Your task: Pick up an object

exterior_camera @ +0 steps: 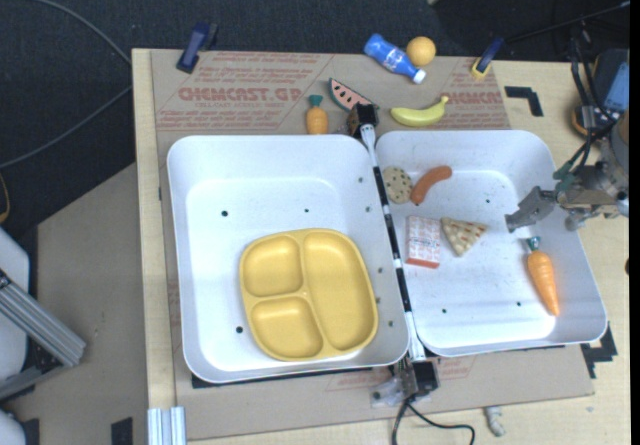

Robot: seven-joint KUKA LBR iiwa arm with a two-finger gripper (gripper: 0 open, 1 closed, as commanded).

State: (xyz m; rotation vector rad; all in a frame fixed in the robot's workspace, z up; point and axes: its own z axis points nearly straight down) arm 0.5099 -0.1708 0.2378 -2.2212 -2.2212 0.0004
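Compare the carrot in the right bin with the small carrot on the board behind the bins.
The carrot in the right bin is longer and lies flat near the gripper; the small carrot is stubby and sits outside the bins on the board. Both are orange with green tops.

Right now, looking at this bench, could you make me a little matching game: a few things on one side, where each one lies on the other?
Things:
1. yellow divided tray
2. carrot
3. banana
4. sausage

Places:
A. on the cardboard behind the bins
B. right bin, far side, beside the cookie
C. left bin
D. right bin, near the gripper

Pairs: 1-C, 2-D, 3-A, 4-B
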